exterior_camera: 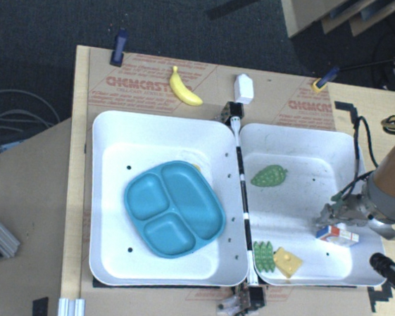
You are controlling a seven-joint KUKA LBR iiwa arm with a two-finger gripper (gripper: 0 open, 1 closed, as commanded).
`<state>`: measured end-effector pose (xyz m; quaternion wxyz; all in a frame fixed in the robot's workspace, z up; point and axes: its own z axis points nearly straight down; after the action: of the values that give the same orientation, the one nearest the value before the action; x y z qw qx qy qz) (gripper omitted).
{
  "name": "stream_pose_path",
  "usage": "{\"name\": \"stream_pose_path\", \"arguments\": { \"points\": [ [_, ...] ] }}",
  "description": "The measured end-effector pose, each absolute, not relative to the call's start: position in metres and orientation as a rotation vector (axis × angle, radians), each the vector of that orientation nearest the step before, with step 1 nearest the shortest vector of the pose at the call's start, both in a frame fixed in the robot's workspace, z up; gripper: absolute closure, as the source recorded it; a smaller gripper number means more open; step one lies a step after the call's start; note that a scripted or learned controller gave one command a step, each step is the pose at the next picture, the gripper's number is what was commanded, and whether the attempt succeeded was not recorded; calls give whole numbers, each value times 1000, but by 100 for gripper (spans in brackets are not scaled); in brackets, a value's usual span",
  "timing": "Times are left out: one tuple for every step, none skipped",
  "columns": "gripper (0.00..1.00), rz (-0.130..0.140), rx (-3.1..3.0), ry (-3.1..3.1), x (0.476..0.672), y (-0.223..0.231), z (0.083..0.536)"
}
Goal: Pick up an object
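Whether the jaws are parted or clenched, I cannot tell; the gripper [334, 217] is hanging low at the right bin's [306, 141] right side, touching a small red-white-blue carton [338, 235]. That bin is also holding a green leaf-shaped piece [269, 175], a green toy [263, 256] and a yellow wedge [288, 262]. The left bin [115, 137] is holding a blue divided plate [173, 207].

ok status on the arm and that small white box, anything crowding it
Gripper low in right bin, right over small white box; grip unconfirmed. Cheese wedge nearby, apart.
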<state>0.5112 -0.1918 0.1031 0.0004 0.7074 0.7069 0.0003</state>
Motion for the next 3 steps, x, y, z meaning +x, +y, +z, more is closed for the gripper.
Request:
{"name": "stream_pose_path", "arguments": {
  "points": [
    [0, 1, 2222, 2220, 511, -192, 103],
    [100, 2, 2221, 2217, 512, -192, 113],
    [0, 1, 2221, 2218, 511, -192, 113]
  ]
}}
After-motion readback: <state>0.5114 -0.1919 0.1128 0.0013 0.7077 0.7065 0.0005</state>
